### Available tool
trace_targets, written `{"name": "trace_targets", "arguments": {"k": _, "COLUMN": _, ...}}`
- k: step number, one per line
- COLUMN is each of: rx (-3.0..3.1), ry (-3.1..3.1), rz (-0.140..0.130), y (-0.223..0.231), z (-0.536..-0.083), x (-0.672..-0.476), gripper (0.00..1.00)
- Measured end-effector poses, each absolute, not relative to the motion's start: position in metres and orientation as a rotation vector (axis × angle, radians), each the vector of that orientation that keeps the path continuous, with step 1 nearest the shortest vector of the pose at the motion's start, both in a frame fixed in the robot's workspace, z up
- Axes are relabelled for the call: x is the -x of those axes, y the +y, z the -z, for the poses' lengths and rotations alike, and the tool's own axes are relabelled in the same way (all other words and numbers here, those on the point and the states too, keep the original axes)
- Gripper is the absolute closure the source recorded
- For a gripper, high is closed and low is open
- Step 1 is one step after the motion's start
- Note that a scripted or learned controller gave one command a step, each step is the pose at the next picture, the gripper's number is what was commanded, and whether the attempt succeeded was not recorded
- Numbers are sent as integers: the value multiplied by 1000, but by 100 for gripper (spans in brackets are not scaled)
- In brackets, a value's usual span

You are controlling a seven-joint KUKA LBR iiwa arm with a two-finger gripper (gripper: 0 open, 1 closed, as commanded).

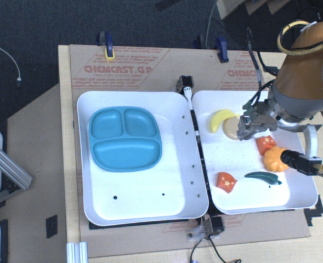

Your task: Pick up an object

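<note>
My gripper point(248, 128) hangs low over the upper middle of the right bin point(243, 201), just right of a yellow banana point(220, 119). A pale round object sits partly hidden under the gripper. A red piece point(265, 143) and an orange fruit point(274, 159) lie to the gripper's lower right. Nearer the front lie a red strawberry-like piece point(226, 182) and a dark green pepper point(263, 176). The arm's grey body and orange band cover the bin's upper right.
The left bin point(139, 201) holds a blue divided plate point(126, 138) in its upper half. A black divider with a clamp runs between the bins. Cardboard lies under both bins, with blue clamps at the back edge.
</note>
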State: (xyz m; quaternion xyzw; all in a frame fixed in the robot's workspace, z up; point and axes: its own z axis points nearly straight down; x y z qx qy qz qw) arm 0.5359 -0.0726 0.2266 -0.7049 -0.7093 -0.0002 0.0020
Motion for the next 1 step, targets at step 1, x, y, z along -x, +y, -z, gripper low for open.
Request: {"name": "trace_targets", "arguments": {"k": 1, "rx": 2211, "ry": -2225, "rz": 0, "y": -19, "z": -215, "x": -534, "gripper": 100}}
